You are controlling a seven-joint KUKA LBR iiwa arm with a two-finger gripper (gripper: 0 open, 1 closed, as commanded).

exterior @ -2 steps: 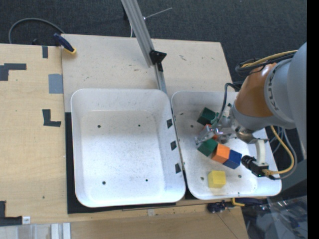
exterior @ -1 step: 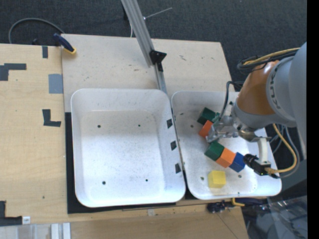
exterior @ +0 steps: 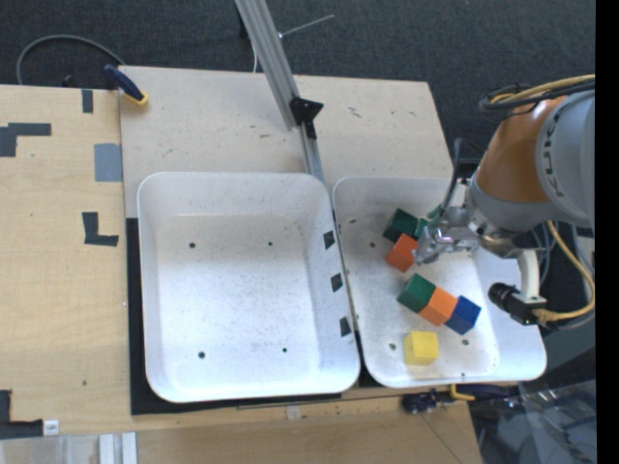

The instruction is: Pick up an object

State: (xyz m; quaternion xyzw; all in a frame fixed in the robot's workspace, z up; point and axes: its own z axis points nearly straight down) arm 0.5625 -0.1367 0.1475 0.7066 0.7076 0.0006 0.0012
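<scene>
In the right bin lie several small blocks. A dark green block and an orange-red block sit near the bin's upper middle. My gripper hangs right beside them, its tip touching or nearly touching the orange-red block's right side. Lower down, a green block, an orange block and a blue block lie in a close row. A yellow block rests near the front wall. Whether anything sits between the fingers cannot be made out.
The left bin stands beside the right one, sharing a middle wall. A slanted metal pole runs down to the bins' back edge. The arm's orange band and cables fill the right side.
</scene>
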